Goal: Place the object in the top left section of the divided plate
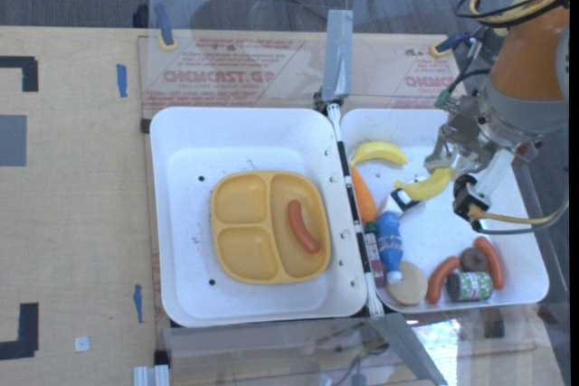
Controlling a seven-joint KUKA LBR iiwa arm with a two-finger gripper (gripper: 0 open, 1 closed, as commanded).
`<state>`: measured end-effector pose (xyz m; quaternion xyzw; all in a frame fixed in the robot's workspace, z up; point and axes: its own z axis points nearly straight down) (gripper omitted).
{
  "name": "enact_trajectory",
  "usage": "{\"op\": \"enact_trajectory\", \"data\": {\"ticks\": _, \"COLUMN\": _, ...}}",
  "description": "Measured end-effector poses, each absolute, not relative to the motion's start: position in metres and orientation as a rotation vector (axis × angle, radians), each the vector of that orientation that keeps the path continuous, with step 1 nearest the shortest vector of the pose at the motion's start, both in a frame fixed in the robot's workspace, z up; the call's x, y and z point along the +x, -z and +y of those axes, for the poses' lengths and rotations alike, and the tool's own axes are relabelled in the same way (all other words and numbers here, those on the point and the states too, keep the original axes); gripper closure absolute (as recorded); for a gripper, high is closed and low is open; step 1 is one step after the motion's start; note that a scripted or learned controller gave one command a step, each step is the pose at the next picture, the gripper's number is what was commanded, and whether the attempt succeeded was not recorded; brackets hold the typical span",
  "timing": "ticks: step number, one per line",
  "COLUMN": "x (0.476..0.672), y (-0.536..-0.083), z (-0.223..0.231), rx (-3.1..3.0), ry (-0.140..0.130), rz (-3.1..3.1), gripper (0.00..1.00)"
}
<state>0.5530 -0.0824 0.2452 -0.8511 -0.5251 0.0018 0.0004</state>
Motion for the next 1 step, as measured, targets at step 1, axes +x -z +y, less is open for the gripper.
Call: {"op": "enact_trajectory", "data": {"ticks": 1, "x": 0.6084, "y": -0.2565, "z": -0.0338, "rx": -2.648, "ry": -0.002, "rz": -1.691, "gripper": 1.00}}
